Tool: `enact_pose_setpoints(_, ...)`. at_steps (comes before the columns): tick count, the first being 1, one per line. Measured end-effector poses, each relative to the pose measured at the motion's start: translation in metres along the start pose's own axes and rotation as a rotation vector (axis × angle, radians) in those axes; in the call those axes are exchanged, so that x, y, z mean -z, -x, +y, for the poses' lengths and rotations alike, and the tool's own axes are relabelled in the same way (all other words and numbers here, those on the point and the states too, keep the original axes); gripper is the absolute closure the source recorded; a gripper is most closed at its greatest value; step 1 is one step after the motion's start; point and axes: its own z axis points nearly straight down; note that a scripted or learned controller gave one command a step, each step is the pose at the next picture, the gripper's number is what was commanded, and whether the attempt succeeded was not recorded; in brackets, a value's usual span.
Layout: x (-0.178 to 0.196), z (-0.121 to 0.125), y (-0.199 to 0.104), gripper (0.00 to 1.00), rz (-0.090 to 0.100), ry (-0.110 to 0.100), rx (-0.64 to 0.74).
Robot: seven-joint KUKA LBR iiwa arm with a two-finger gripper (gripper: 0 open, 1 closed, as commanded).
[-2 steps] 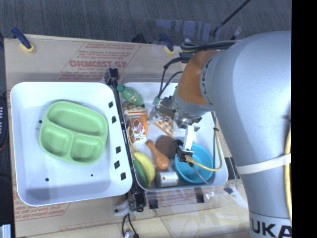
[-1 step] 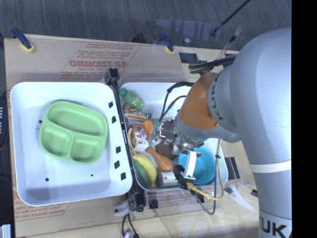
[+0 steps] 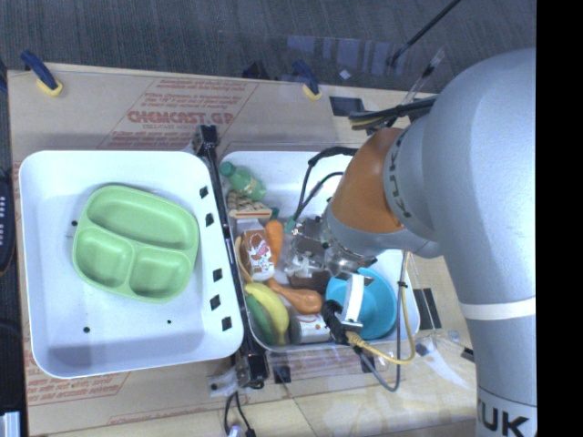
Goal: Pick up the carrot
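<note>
While my gripper [image 3: 310,248] hangs over the right bin [image 3: 409,309], finger state unreadable, the carrot [image 3: 274,238] lies just beside it, toward the bin's left wall. Cardboard [image 3: 173,107] behind the bins reads "CHEMCAST GP".

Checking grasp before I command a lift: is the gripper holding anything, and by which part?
Cannot be told. The gripper sits low in the right white bin, beside the small orange carrot, but the grey arm's wrist hides whether anything is gripped.
</note>
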Motion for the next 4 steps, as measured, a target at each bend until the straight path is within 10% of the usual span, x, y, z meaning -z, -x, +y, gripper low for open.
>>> enact_pose_setpoints(2,-0.006,-0.043,0.002,1.00,0.006,-0.017,-0.030)
enact_pose_setpoints(3,-0.014,0.025,0.002,1.00,0.004,-0.008,-0.109)
enact_pose_setpoints(4,-0.014,0.025,0.003,0.00,0.002,-0.007,-0.111)
